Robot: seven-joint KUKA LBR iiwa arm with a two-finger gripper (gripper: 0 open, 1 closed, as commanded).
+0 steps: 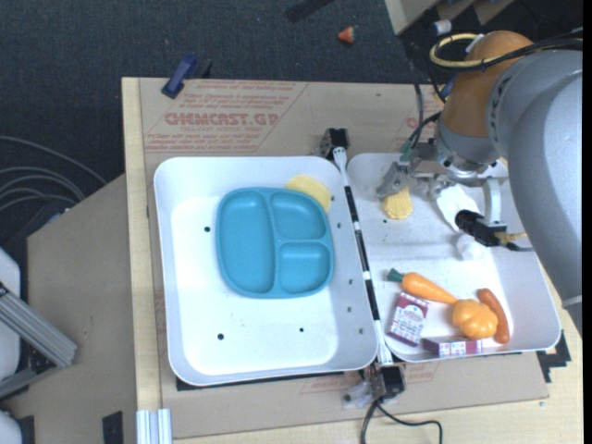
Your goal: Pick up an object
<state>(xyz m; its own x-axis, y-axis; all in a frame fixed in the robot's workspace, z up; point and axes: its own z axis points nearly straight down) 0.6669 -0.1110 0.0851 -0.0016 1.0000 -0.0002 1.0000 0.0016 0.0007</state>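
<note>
Yellow and small, the round object point(399, 205) lies near the far-left corner of the right bin point(527, 336), just beside the divider where the two bins meet. The gripper point(407, 181) hangs right above it, touching or nearly so. Whether it has hold of the piece I cannot tell, so the pick looks a matter of straight descent, not sideways travel.

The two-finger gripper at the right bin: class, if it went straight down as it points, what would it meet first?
Probably the small round yellow piece under the gripper, then the right white bin floor; depth is unclear.
</note>
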